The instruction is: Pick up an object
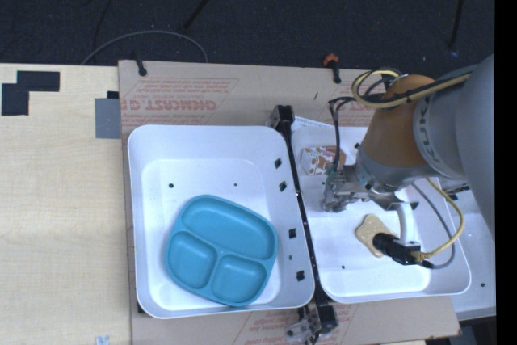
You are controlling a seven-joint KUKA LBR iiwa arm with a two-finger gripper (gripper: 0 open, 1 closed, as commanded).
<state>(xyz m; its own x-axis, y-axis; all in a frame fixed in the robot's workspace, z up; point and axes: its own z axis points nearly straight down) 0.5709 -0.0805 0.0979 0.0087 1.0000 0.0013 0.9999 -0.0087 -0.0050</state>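
Observation:
My gripper (333, 198) reaches down into the right bin (363, 275), near its upper left part, under the grey arm with the orange band. A tan, bread-like piece (370, 231) lies just right of and below the gripper, apart from it. A small object with white and orange-brown print (317, 159) lies at the bin's back left, just above the gripper. A blue divided plate (220, 250) rests in the left bin (153, 166), far from the gripper.
A black divider (294, 206) runs between the two bins. Cables loop from the arm over the right bin's right side (443, 242). Cardboard lies under the bins, and a light wooden bench top (56, 214) extends to the left.

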